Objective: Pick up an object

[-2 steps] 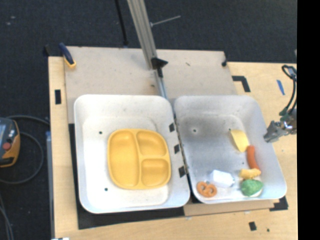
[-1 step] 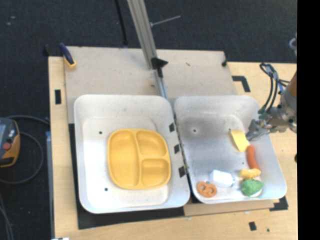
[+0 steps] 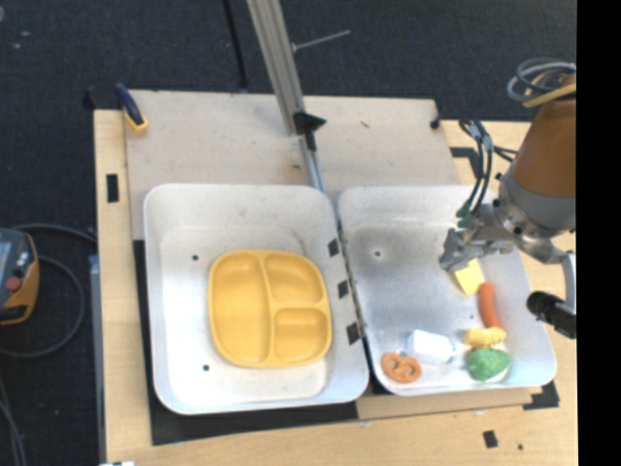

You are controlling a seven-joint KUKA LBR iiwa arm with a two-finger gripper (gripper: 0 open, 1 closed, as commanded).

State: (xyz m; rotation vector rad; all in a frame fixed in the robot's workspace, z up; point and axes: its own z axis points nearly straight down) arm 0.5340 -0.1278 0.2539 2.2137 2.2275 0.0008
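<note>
Counter [image 3: 243, 139]: pale wooden board, seen from above at a slant, bearing two shallow white bins side by side.
Floor [image 3: 116, 27]: dark, speckled, around the counter on the far and left sides.
Mast [image 3: 277, 51]: grey metal profile rising from the counter's far edge, between the bins.
Left bin [image 3: 175, 221]: white, holding a yellow divided tray [image 3: 270, 307] of three compartments, set near its middle.
Right bin [image 3: 398, 270]: white, scuffed grey across its middle; objects gathered in its near right part.
Yellow block [image 3: 469, 279]: small, pale yellow, lying on the bin floor just below the gripper.
Carrot [image 3: 488, 305]: orange, elongated, just beside the yellow block on its near right.
Other objects: a small yellow piece [image 3: 486, 336], a green leafy piece [image 3: 487, 363], a white block [image 3: 429, 345] and an orange pretzel [image 3: 400, 367], ranged along the near edge.
Arm [image 3: 543, 163]: grey with an orange band, entering from the right.
Gripper [image 3: 464, 248]: low over the right bin, directly above the yellow block; contact cannot be told.
Jaws: too small and dark to tell their spread.
Open room: the far and left parts of the right bin lie bare; the left bin has bare margin all round the tray.
</note>
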